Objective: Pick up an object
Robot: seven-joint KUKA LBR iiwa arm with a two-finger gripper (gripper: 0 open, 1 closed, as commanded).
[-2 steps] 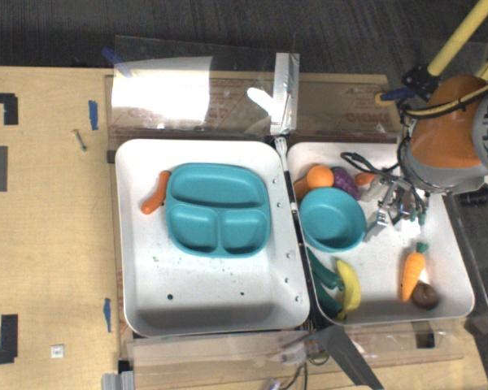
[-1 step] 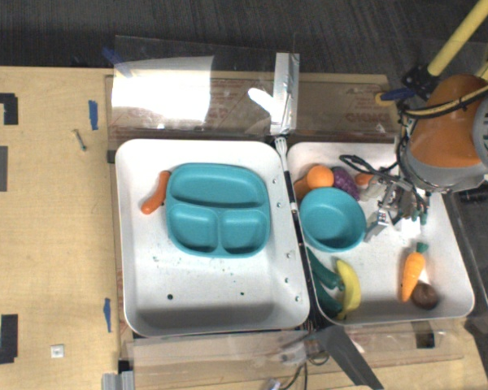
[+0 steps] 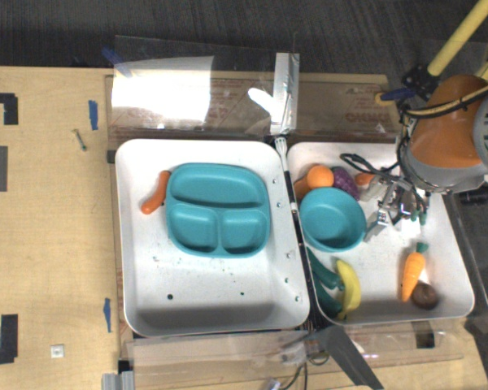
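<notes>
Grey arm point(image 3: 451, 136) reaching from right, claw point(image 3: 394, 210) pointing down

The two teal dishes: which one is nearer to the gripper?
The round bowl in the right bin sits just beside the gripper. The divided tray lies in the left bin.

two white bins point(image 3: 138, 299). in the left one, a teal divided tray point(image 3: 218, 208) and an orange sausage-shaped toy point(image 3: 155, 193). in the right, a teal bowl point(image 3: 332, 218), an orange ball point(image 3: 320, 176), a purple piece point(image 3: 345, 181), a yellow banana point(image 3: 349, 283), and an orange carrot point(image 3: 411, 273) with a green top.
</notes>
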